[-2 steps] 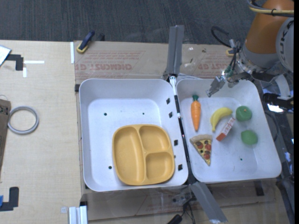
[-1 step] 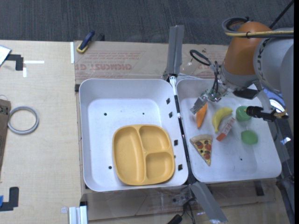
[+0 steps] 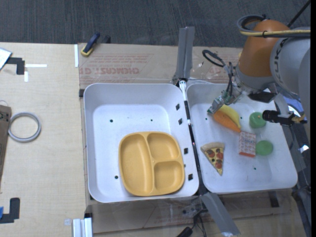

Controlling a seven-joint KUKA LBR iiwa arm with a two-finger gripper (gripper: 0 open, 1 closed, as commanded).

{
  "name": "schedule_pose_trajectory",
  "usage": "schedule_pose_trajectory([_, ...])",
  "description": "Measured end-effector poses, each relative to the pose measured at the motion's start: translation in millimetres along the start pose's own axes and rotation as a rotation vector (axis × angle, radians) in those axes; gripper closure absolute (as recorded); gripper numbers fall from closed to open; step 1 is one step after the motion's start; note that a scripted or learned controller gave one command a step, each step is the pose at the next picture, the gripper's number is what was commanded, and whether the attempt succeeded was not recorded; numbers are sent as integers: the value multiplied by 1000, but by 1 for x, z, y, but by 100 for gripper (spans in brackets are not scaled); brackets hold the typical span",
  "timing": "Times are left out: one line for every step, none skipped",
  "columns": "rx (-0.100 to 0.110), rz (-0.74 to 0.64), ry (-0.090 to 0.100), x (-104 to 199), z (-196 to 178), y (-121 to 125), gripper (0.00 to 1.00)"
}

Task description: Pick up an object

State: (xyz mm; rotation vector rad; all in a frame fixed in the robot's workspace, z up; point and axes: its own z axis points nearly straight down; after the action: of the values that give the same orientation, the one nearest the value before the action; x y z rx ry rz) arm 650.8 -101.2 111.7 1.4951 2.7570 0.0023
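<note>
Two fingers of the gripper (image 3: 217,106) reach down into the right bin (image 3: 276,179), their tips at the upper end of a yellow banana (image 3: 228,114); whether they are spread or closed cannot be made out, and nothing can be seen clamped between them; the banana lies slantwise on the bin floor with an orange carrot (image 3: 226,123) pressed along its lower side. Taking the banana as the mark: a slice of toy pizza (image 3: 215,156) lies below it and slightly to the left, apart from it; a small red-and-white packet (image 3: 248,143) lies below and to the right; a green round object (image 3: 256,120) sits just to the right; a second green round object (image 3: 264,147) sits lower right, touching the packet's edge. Above the gripper rises the arm (image 3: 286,58), grey with its orange band, coming in from the right over the bin's upper corner. Well to the left of the banana, past the divider between the bins, stands the left bin (image 3: 98,107), holding a yellow divided plate (image 3: 150,163) with three compartments. Far left of the banana, on the wooden bench top (image 3: 44,172), lies a roll of tape (image 3: 23,126); up and to the left, at the edge of a cardboard sheet (image 3: 128,63), rests a blue-and-yellow tool (image 3: 91,44).
</note>
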Motion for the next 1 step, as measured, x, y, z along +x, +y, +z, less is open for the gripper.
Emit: schedule_pose_trajectory([1, -110, 1, 25, -115, 21, 100])
